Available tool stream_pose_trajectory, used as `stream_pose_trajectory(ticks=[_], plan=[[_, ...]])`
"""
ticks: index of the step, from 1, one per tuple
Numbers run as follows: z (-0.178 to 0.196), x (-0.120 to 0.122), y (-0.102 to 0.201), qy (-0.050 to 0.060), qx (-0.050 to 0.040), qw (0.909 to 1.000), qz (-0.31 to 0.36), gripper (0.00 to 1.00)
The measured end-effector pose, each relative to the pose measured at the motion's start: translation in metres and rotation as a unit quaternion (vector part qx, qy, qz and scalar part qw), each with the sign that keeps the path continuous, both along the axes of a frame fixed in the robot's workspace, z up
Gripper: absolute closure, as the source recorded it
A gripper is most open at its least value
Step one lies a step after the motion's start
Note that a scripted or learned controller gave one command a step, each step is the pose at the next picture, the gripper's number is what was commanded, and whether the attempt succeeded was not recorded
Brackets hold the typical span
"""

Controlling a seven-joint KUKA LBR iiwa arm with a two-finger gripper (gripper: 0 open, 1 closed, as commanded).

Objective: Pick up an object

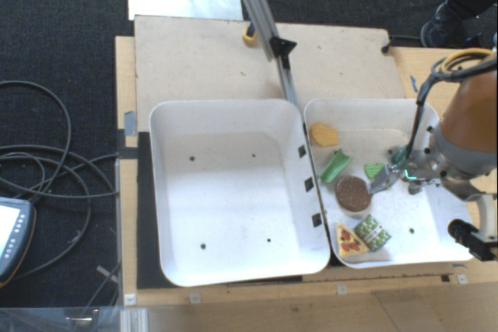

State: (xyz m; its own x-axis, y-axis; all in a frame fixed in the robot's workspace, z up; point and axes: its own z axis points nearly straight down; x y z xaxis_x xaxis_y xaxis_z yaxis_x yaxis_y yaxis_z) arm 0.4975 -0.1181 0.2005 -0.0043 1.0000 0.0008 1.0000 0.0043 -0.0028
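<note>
Poised low in the right bin [436,241], at centre right of frame, hand [383,181] reaching toward a small green piece [374,169] beside a brown disc [353,193]. Grip state impossible to tell. Approach step, by the look; next, closing squarely on the piece. Long axis too small to judge.

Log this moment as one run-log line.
arm: over right bin | gripper: beside brown disc, small green piece | grasp: unconfirmed | left bin: untouched
</note>
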Motion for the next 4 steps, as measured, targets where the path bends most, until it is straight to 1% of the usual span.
stream_pose_trajectory(ticks=[1, 2, 3, 4], plan=[[0.002, 0.001, 0.0, -0.002, -0.0002, 1.0, -0.001, 0.0], [-0.042, 0.005, 0.006, 0.0, 0.0002, 1.0, -0.001, 0.0], [-0.101, -0.004, 0.007, 0.001, 0.0002, 1.0, -0.002, 0.0], [-0.11, -0.004, 0.007, -0.001, -0.0001, 1.0, -0.002, 0.0]])
